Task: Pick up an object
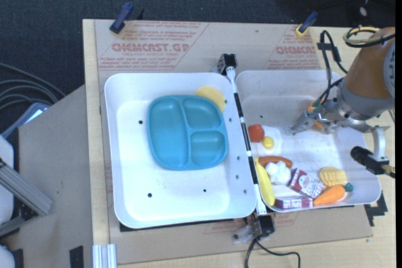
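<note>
Jaws' state impossible to tell at the gripper [312,121], low over the right bin [284,82] around its two o'clock, nothing seen held. Toy food clustered toward six o'clock of that bin: carrot [329,195], corn cob [331,176], banana [265,182], small packet [305,184], fried egg [268,143], tomato [255,132]. In the left bin [125,198]: blue divided tray [186,132], centred, with a yellow piece [212,95] at its one o'clock.

Bench [163,44]: two white bins, left bin [125,154], right bin [282,81], touching.
</note>
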### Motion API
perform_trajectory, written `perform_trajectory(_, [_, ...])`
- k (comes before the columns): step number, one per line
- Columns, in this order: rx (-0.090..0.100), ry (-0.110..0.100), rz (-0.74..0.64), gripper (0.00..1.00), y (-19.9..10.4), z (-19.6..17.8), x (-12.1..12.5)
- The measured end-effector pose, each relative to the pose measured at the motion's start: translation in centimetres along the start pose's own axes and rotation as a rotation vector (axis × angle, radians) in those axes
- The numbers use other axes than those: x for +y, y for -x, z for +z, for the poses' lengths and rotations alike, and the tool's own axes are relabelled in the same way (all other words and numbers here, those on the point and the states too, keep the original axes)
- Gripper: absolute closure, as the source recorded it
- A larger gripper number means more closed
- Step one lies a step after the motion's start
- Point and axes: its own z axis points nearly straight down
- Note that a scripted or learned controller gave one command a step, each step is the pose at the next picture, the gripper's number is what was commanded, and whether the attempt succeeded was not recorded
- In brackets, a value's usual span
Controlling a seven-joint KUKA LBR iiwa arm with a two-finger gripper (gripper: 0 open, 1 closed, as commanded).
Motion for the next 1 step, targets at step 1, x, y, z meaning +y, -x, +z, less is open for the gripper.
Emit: perform_trajectory(1, [0.011, -0.003, -0.005, 0.0, 2.79, 0.03, 5.07])
